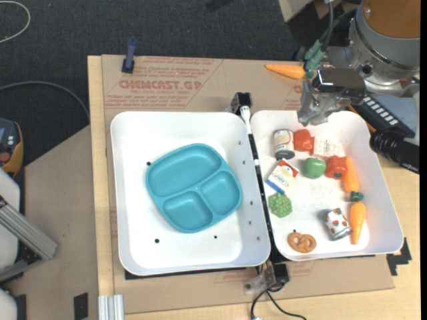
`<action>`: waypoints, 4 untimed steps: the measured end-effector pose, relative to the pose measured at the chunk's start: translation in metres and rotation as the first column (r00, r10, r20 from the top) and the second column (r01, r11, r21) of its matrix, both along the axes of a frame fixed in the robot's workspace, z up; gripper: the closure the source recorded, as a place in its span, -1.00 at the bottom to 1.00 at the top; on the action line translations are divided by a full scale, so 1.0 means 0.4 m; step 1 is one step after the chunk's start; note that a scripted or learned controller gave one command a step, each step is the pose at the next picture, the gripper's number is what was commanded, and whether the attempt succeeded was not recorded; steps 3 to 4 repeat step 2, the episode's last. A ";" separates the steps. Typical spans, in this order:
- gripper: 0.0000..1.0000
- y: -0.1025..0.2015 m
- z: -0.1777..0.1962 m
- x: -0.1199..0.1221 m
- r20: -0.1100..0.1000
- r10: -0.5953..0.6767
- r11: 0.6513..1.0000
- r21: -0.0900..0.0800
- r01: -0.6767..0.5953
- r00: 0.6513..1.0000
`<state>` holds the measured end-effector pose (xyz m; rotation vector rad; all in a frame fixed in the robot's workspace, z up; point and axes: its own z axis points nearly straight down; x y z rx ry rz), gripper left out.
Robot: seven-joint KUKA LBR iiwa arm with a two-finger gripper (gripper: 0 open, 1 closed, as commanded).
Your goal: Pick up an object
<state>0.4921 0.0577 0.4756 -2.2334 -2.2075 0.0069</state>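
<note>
My gripper (312, 114) hangs over the back edge of the right bin (383, 199), just behind a small tin can (283, 141) and a red block (303, 141). Nothing shows in it. Further toys lie in this bin: a white packet (328, 147), a green apple (313, 168), a red pepper (337, 167), two carrots (358, 220), a small carton (282, 177), a broccoli (281, 206), a pretzel (302, 242) and a patterned can (336, 224).
The left bin (133, 145) holds a teal divided plate (193, 187). Another carrot (287, 71) lies on the cardboard behind the right bin, near the arm. A blue clip (129, 55) sits at the cardboard's back left corner.
</note>
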 end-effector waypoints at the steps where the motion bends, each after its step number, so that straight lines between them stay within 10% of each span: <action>1: 1.00 -0.065 -0.457 0.033 -0.012 0.007 1.000 0.000 -0.007 1.000; 2: 1.00 0.099 -0.354 -0.034 0.008 0.020 1.000 0.005 -0.020 1.000; 4: 1.00 0.099 -0.354 -0.034 0.008 0.020 1.000 0.005 -0.020 1.000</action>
